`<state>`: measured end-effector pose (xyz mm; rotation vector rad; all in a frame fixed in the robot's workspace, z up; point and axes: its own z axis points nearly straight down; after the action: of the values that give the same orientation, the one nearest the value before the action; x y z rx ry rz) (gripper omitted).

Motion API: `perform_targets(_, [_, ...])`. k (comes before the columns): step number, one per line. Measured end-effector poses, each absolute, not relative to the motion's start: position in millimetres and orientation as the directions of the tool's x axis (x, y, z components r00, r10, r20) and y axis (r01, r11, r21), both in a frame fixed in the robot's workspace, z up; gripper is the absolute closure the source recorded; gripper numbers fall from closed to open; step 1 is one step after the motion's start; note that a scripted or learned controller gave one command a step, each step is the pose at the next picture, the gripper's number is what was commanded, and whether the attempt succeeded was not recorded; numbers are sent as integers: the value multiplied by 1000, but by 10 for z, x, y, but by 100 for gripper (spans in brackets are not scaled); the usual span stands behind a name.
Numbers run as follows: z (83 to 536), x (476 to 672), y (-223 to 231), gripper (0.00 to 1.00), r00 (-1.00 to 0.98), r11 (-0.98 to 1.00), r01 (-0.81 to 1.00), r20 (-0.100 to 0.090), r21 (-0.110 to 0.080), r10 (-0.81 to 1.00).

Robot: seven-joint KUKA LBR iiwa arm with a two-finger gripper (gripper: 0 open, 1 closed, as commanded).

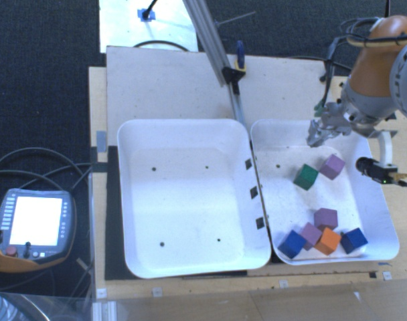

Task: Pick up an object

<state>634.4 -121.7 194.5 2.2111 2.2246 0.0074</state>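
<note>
Bright, even overhead light washes the two white bins (190, 192) nearly to glare, a sunlit patch (146, 12) gleams on the dark floor at top, shadows are faint, and the whole picture is slightly soft and grainy.

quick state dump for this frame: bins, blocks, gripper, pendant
Right bin: holds seven blocks.
Green block: loose, apart from the rest.
Purple block: loose, beside the green one.
Block cluster: two blue, two purple, one orange, bunched at the bin's near end.
Left bin: upright on the bench, beside the right bin.
Gripper: over the right bin's far end, holding no block.
Pendant: screen lit.
</note>
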Motion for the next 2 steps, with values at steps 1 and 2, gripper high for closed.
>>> perform_targets(1, [2575, 6308, -1182, 100, -6, 6, 1000, -1, 9, 1000])
perform_targets(2, [3018, 6323, -1183, 100, -6, 6, 1000, -1, 7, 1000])
